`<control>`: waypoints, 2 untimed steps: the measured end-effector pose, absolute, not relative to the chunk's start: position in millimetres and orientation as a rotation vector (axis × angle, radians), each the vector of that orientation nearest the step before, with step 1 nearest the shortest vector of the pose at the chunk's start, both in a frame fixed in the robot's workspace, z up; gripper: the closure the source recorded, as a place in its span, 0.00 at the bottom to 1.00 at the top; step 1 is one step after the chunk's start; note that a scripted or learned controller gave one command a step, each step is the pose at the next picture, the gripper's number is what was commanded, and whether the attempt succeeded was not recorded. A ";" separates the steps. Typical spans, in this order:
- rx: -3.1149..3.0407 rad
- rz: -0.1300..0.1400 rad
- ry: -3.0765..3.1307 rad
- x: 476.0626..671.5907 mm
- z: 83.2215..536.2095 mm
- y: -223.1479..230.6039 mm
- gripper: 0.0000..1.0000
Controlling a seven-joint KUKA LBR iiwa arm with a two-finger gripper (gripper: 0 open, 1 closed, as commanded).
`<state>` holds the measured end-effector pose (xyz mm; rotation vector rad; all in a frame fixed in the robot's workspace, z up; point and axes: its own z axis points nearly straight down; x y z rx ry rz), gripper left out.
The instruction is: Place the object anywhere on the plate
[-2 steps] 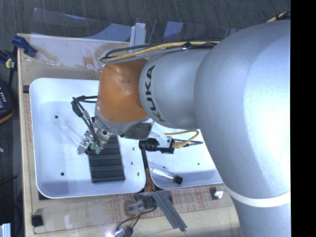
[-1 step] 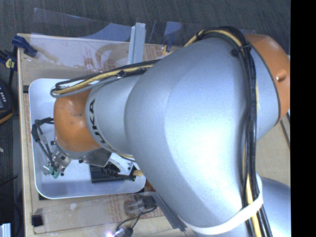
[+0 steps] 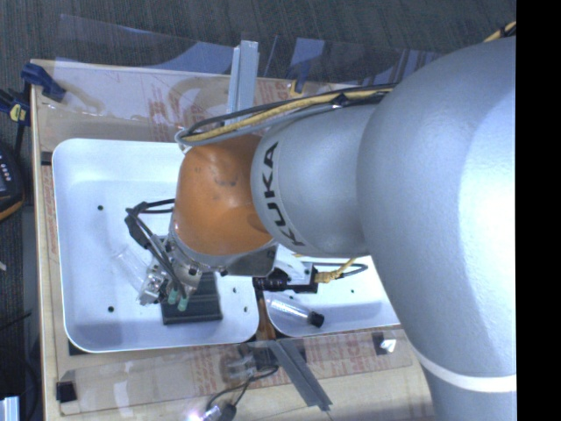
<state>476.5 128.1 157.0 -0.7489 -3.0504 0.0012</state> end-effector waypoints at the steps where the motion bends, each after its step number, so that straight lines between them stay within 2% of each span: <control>1: -0.488 0.010 -3.099 549.8 104.9 202.9 1.00; 2: -1.423 0.006 -2.796 551.2 91.3 150.6 1.00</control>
